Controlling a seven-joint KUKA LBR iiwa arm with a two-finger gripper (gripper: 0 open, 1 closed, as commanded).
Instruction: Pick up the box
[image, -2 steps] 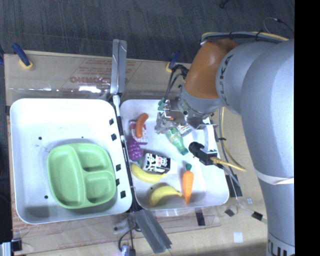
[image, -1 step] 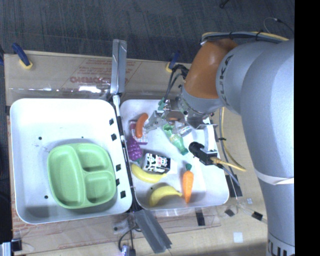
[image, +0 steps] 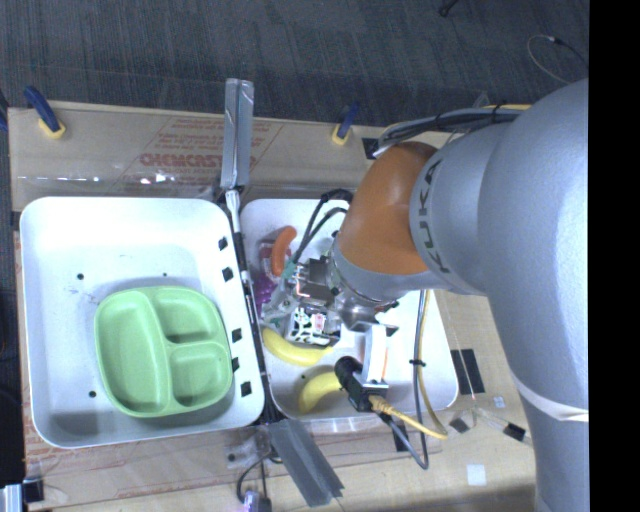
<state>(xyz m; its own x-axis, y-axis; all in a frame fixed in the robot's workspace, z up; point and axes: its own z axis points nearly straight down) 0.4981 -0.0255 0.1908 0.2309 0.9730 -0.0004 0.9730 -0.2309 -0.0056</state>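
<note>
The arm's orange band and grey wrist hang over the right bin. My gripper points down and left into the bin's left half. Just under it shows a small white object with dark print, possibly the box; I cannot tell whether it touches the gripper. The arm hides much of this bin's floor.
Two yellow bananas lie below the gripper, an orange item and a purple item to its upper left. A green divided plate sits in the left bin. A grey divider bar stands between the bins.
</note>
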